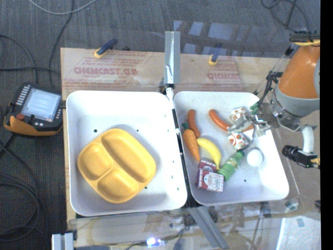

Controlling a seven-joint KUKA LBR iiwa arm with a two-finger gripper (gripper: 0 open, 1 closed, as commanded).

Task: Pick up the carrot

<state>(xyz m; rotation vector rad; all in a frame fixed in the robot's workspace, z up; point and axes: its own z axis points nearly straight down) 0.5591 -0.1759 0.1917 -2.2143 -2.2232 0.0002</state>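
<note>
The carrot (pixel 191 144) is found in the right bin (pixel 270 184), tucked against its left wall, lying lengthwise with the thin end pointed toward the near side. A yellow banana (pixel 209 150) is parked just beside it on the right, a sausage-like piece (pixel 193 121) sits just beyond its far end, and a red carton (pixel 209 178) lies near its tip.

The end effector (pixel 250 123) is seen over the far right part of that bin, hovering among a small patterned carton (pixel 238 138) and another one (pixel 239 113), well apart from the carrot. Whether it's spread or pressed together can't be told from this angle (too much clutter around it), and nothing can be seen pinched in it.

So, what might go wrong: the wall could be clipped on descent, since the carrot is hugging it so closely. The banana could get grabbed or shoved instead, being right alongside. The orange sausage (pixel 219 120) further right could also be mistaken for the target. The left bin (pixel 73 139), with its yellow divided plate (pixel 117 164), isn't likely to matter here.
</note>
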